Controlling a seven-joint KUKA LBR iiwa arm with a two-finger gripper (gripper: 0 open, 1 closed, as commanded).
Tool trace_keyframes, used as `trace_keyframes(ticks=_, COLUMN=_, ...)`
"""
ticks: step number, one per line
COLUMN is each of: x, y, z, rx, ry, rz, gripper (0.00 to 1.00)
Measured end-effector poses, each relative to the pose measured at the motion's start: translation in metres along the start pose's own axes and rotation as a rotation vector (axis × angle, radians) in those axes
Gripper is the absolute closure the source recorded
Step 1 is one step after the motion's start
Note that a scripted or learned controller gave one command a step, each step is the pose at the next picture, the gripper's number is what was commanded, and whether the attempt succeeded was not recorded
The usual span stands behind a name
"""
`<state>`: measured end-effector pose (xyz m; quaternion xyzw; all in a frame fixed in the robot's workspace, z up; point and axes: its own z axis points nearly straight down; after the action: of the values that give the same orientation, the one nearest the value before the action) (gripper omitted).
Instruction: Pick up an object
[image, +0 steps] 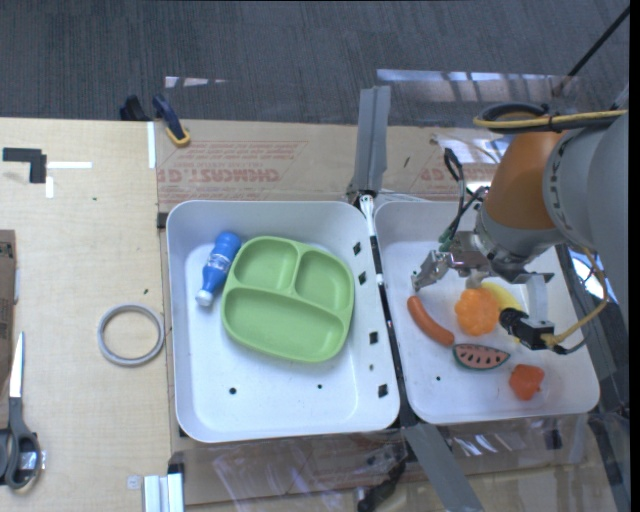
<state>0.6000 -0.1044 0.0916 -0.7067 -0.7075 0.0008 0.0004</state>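
Observation:
My gripper (437, 270) hangs over the right bin (420, 395), near its upper middle, with nothing visible between its fingers. Just below and to its right lie an orange fruit (477, 311) with a yellow piece (505, 296) behind it, a sausage (430, 320), a watermelon slice (481, 355) and a small red-orange piece (526, 380). The left bin (200, 400) holds a green divided plate (289, 298) and a blue bottle (217, 264) lying at the plate's left.
A metal divider (372, 150) rises at the back between the bins. On the bench to the left lie a tape ring (131, 333) and scissors (18, 440). A cable (560, 335) loops beside the arm at the right bin's edge.

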Motion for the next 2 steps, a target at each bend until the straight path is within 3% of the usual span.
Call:
trace_keyframes(ticks=1, x=0.01, y=-0.079, z=0.001, rx=0.001, ry=0.001, rz=0.004, gripper=0.0)
trace_keyframes(ticks=2, x=0.002, y=-0.123, z=0.001, rx=0.001, ry=0.001, rz=0.004, gripper=0.0)
